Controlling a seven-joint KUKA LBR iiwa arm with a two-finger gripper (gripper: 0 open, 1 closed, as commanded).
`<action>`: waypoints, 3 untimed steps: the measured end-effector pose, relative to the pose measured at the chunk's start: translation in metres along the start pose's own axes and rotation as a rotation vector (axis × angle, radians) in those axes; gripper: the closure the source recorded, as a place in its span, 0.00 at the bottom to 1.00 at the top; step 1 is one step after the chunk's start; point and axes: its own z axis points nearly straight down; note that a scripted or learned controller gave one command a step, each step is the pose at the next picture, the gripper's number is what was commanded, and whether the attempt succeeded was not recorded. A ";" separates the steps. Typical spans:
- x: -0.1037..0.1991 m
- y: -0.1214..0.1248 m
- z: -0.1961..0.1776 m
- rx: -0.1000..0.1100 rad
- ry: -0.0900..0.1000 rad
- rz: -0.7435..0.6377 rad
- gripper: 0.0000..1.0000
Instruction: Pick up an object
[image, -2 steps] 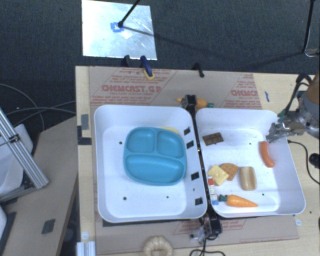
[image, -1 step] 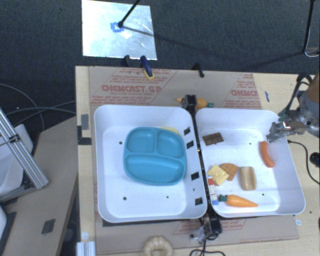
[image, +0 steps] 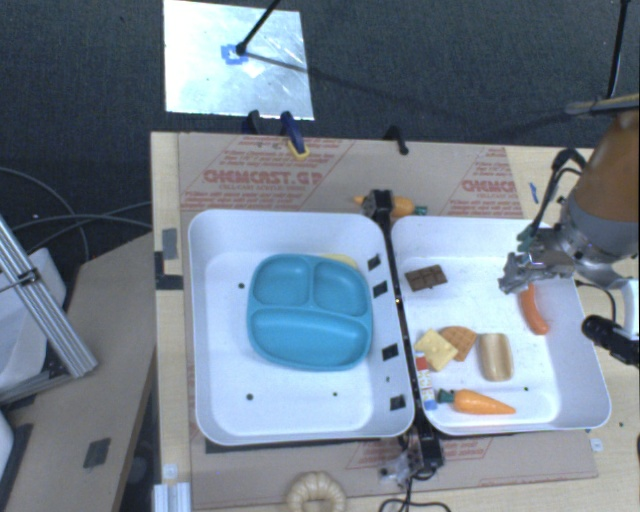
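Reaching in from the right, the grey arm w/ orange band puts the gripper (image: 520, 272) low over the right bin (image: 580, 400), near its upper right area; can't tell if the gripper is gripping anything.

Sausage (image: 535, 311) lies just below and beside the gripper, in the right bin's right part. Its long axis runs roughly top-to-bottom, slightly slanted, lower end toward the right.

Right bin, 6 items: 1 sausage, 1 chocolate bar (image: 425, 278) toward the upper left, 1 cracker-like yellow piece (image: 436, 349), 1 brown waffle-like piece (image: 460, 340) touching it, 1 bread roll (image: 495, 356) just right of those, 1 carrot (image: 482, 403) near the bottom edge, lying approx. left-right w/ tip to the right.

Left bin (image: 220, 400): 1 blue divided plate (image: 310, 310), 3 compartments.

2 bins total, side by side on the desk (image: 250, 165). Nothing lies between gripper and sausage; the other food sits well apart to the left.
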 end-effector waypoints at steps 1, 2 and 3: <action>0.054 -0.009 -0.009 0.000 0.001 -0.001 1.00; 0.105 -0.013 0.006 0.001 0.001 0.000 1.00; 0.147 -0.029 0.006 0.001 0.000 0.004 1.00</action>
